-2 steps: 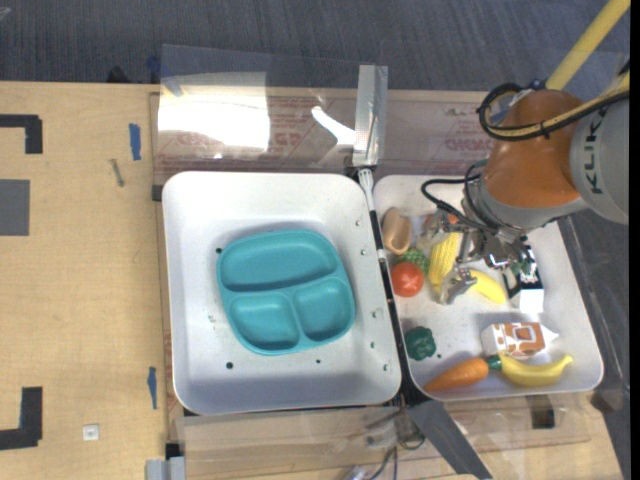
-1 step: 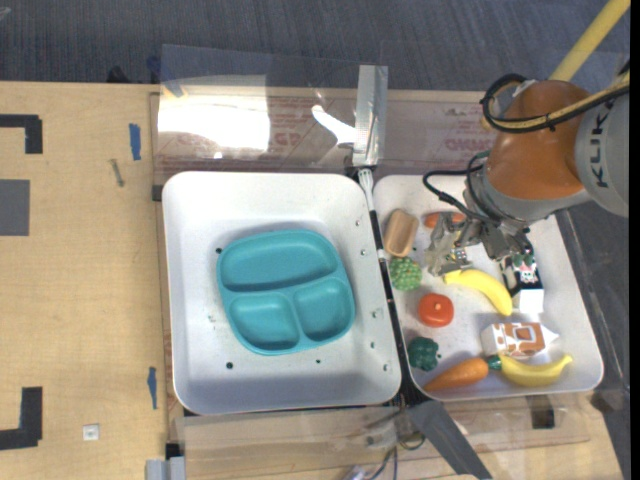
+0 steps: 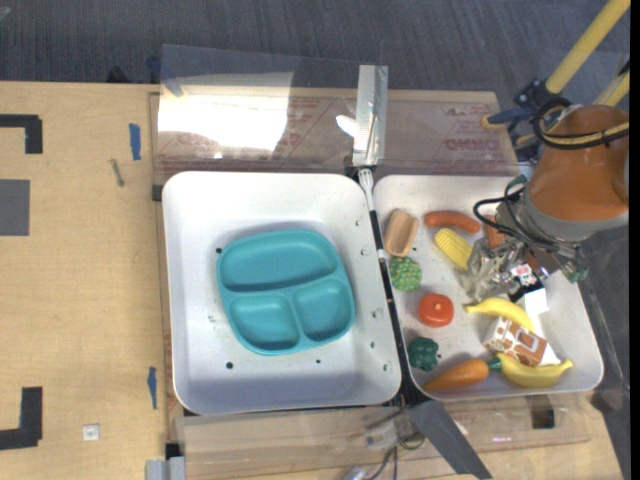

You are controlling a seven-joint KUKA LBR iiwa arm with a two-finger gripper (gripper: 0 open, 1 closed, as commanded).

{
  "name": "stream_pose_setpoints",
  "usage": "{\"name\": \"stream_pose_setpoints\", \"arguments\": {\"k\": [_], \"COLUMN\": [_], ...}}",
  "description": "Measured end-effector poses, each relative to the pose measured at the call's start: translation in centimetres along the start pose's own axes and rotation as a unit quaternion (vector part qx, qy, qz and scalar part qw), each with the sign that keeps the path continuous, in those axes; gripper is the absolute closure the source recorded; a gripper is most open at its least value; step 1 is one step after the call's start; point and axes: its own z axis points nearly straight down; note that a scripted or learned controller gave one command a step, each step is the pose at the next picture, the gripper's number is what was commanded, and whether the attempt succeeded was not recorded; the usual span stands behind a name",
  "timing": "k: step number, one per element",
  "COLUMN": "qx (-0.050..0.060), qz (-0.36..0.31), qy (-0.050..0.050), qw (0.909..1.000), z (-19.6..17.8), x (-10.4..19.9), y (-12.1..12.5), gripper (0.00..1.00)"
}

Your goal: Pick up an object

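Over the right bin, the gripper hangs among toy foods, near a corn cob and tomato; whether its jaws are apart, I cannot tell. Left bin holds 1 teal divided plate.

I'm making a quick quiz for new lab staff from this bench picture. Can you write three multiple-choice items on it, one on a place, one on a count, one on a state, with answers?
1. Where does the teal divided plate lie?
A. In the left bin
B. In the right bin
C. On the wooden bench

2. How many compartments does the plate have?
A. Two
B. Three
C. Five

3. How does the toy tomato sit?
A. Lifted in the hand
B. Stacked on the plate
C. Resting on the right bin's floor

Answers: 1 A, the plate lies inside the left bin. 2 B, ridges split it into one long section and two smaller ones. 3 C, it sits on the floor of the right bin, apart from the hand.
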Motion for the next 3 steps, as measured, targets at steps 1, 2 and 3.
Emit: {"name": "stream_pose_setpoints", "arguments": {"k": [1,2,3], "qx": [-0.001,-0.001,0.001], "qz": [-0.001,0.001,0.001], "qy": [0.0,-0.002,-0.005], "qw": [1.0,1.0,1.0], "z": [0.1,0.1,-1.2], "x": [-0.1,-3.4,-3.6], "y": [0.1,2.8,2.7], "gripper": [0.0,0.0,1.0]}}
